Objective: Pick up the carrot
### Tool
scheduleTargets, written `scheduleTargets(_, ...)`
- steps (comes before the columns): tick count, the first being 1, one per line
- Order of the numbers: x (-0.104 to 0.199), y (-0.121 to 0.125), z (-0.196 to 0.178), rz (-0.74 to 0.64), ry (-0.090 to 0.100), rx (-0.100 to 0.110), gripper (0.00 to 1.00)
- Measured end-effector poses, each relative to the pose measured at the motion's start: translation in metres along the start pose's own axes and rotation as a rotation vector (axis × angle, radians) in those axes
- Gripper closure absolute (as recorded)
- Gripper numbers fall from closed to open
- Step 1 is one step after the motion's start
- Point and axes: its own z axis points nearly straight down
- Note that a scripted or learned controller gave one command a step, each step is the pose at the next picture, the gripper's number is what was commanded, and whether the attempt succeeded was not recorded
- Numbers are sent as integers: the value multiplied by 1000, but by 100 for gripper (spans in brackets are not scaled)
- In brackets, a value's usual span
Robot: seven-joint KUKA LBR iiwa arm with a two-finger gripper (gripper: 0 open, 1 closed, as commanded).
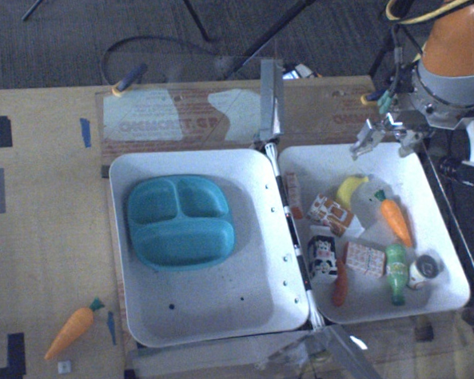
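Within the right bin (443, 212), the carrot (396, 221) lies near the right wall, tip pointing toward the near edge. Just left of the carrot sit a pale rounded object (369, 205) and a yellow item (351, 190); a patterned carton (330, 212) lies farther left. Below the carrot stand a green bottle (396, 269), a small checked box (364, 259) and a round dark-centred item (425, 268). A second carrot (70, 329) rests on the table (41, 261), well left of both bins. Above the carrot, over the bin's far rim, the tool (388, 138) hovers with fingers spread, holding nothing.
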Motion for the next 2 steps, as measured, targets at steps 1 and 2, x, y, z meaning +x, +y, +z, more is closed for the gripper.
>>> scheduleTargets(1, -42, -40, 139, 10, -2, -6, 0)
scheduleTargets(2, -43, -41, 130, 14, -2, -7, 100)
